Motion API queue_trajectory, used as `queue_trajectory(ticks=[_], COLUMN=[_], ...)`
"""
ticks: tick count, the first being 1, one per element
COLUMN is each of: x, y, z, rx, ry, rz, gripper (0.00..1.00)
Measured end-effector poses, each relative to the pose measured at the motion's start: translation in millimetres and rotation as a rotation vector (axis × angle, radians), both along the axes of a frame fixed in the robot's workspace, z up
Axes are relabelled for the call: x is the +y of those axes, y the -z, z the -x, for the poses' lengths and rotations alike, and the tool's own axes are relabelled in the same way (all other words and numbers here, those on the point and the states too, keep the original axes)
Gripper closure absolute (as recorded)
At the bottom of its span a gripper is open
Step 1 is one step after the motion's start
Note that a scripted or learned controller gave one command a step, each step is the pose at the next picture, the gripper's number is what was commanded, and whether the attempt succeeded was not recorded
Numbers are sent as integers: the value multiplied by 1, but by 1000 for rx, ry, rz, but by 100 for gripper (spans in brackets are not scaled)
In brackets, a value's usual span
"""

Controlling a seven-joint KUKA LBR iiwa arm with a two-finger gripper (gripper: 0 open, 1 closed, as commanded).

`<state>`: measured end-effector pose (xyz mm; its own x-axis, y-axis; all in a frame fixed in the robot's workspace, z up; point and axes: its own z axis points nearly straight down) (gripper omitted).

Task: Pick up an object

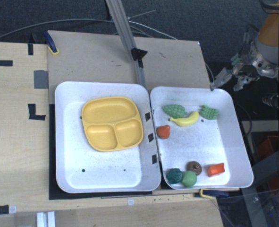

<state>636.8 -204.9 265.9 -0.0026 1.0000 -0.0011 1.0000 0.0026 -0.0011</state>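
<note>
Seven small toy foods lie loose in the right white bin [233,126]; we cannot tell the gripper's [226,78] state, parked off-bin, nothing approached.

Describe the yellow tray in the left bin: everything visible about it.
The yellow tray is a rounded-corner divided plate that looks like smooth plastic. It has three compartments: one long one across the far side and two smaller ones side by side nearer the camera. It lies flat, right side up, slightly rotated, in the far part of the left bin, resting on the bin's floor. Nothing sits in its compartments.
</note>
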Motion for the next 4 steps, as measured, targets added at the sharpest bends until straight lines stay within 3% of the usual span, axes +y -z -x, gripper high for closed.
queue_trajectory(ticks=[1, 4], x=[0, -4], y=[0, 154], z=[0, 21], rx=[0, 0], ry=[0, 2], rz=[1, 1], gripper=[0, 0])
